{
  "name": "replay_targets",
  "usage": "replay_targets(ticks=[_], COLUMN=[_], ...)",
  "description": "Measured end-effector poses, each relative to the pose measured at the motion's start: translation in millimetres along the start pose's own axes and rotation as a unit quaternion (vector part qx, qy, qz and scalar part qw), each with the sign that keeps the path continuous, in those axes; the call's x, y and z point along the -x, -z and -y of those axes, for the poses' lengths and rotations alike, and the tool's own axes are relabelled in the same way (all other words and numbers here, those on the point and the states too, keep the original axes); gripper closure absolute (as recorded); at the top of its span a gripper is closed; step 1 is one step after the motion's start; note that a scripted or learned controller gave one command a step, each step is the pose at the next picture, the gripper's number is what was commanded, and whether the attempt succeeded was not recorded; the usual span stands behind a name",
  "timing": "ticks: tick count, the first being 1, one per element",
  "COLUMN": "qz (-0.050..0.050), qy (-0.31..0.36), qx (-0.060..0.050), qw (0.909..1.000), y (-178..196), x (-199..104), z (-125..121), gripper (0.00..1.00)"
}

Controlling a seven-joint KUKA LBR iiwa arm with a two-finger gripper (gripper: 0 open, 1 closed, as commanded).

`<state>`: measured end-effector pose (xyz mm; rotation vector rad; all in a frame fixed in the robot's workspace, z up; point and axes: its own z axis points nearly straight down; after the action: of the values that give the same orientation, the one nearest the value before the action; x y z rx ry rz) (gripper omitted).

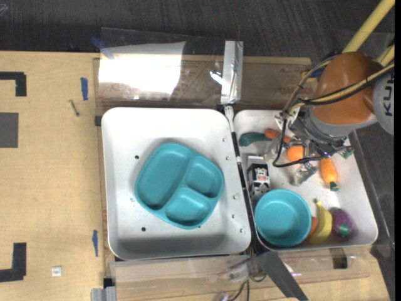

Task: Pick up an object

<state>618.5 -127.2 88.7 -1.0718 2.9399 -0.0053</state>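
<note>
Gripper [305, 168] is down inside the right bin [363, 196], hanging under the orange band [341, 89] of the arm, just above and to the right of the blue bowl [282, 217]. Whether it is grasping anything, I cannot tell; cables and the wrist crowd that spot.

Taking the bowl as the marker: it sits at the near-left corner of the right bin. Touching its right rim is a banana [323, 223], and just right of that a purple fruit [341, 222]. Up and to the right of the bowl, beside the gripper, lies a carrot [329, 171], upright-ish with its tip pointing toward the near edge. Just above the bowl's left side rests a small black and white thing [258, 174], too small to name. Farther above the bowl, near the bin's far-left corner, there's a teal piece [249, 139] and a small orange one [271, 133] beside it.

Left of the bowl, across the divider, the left bin [119, 137] carries a blue divided tray [180, 184], tilted diagonally, three compartments showing.
</note>
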Motion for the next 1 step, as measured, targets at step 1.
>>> replay_targets(ticks=[1], qz=[0.007], qy=[-0.001], qx=[-0.004], qw=[1.0000], y=[14.7], x=[4.4], z=[1.5], gripper=[1.00])
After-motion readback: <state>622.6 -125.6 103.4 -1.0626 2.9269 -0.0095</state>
